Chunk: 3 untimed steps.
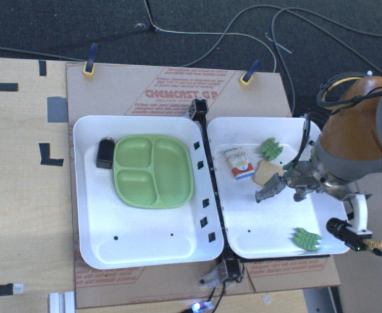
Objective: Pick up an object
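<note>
**Hand low over right bin, nothing visibly gripped**

Arm (351, 132) comes in from the right, orange band above the wrist, grey body below it. Hand (269, 191) sits low over the right bin (269, 245), dark fingers pointing left toward the bin's middle. Can't tell how wide the fingers are set (they blur into one dark shape at this angle), and no object is visible between them.

Right bin contents:
- tan block (264, 172), just above-left of the fingertips, touching or nearly touching them, can't say which
- small white carton (239, 162) with red and blue print, just left of the tan block, upper-middle of the bin
- green leafy toy (270, 149) near the bin's far edge, just beside the tan block's upper corner
- second green toy (306, 238) at the near right corner, well apart from the hand

Left bin (87, 194):
- green divided plate (154, 171), three compartments, lying flat in the upper-middle part
- small black object (105, 153) touching or just beside the plate's left rim

Bins sit side by side on a brown cardboard sheet (178, 90) with red print, held by two yellow clamps (88, 67) at its far edge. Sheet rests on the table (21, 207), light wood with black tape marks. Cables (243, 25) run across the dark floor behind.
</note>
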### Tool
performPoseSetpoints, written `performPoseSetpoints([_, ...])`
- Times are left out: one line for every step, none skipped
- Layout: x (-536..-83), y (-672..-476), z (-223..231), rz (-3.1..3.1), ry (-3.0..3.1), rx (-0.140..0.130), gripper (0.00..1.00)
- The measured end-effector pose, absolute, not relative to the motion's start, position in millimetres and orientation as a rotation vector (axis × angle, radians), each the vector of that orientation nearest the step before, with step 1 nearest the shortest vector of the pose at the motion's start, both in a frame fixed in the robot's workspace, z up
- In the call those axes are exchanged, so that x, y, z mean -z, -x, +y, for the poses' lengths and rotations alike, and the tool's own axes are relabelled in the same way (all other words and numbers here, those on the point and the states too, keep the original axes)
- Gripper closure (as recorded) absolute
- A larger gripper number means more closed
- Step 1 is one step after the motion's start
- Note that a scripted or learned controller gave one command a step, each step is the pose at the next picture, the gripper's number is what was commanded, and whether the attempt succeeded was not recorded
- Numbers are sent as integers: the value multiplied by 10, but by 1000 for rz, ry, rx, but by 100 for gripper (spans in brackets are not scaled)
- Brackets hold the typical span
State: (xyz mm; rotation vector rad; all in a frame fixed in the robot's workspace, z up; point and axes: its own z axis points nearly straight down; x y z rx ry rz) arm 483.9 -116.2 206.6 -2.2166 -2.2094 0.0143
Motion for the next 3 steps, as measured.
performPoseSetpoints([-2125, -4868, -1159, -2221, 2219, -2, 0])
performPoseSetpoints([-1594, -4937, -1085, -2219, 2216, -6, 0])
performPoseSetpoints([-1086, -4925, -1179, -2217, 2218, -7, 0])
